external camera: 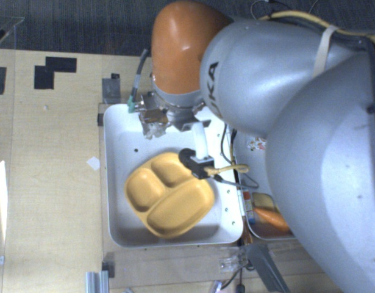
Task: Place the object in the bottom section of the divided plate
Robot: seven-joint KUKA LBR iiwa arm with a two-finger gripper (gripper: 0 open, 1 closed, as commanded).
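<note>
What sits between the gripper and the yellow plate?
Bare white bin floor separates the gripper from the plate in the camera view.

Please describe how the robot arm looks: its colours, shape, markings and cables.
The arm is made of big rounded glossy grey shells, with a domed orange band above the wrist. Dark KUKA lettering runs along one grey shell. A yellowish cable crosses its top, strapped on by a pale band. The wrist hardware is metallic, with a thin cable beside it.

Left of the pincer, the pale wooden desk point(53, 182) carries black patches point(53, 71). The white bin point(114, 163) spreads beneath the pincer. Lower right sits a second bin point(260, 227) with an orange item point(274, 218).
</note>
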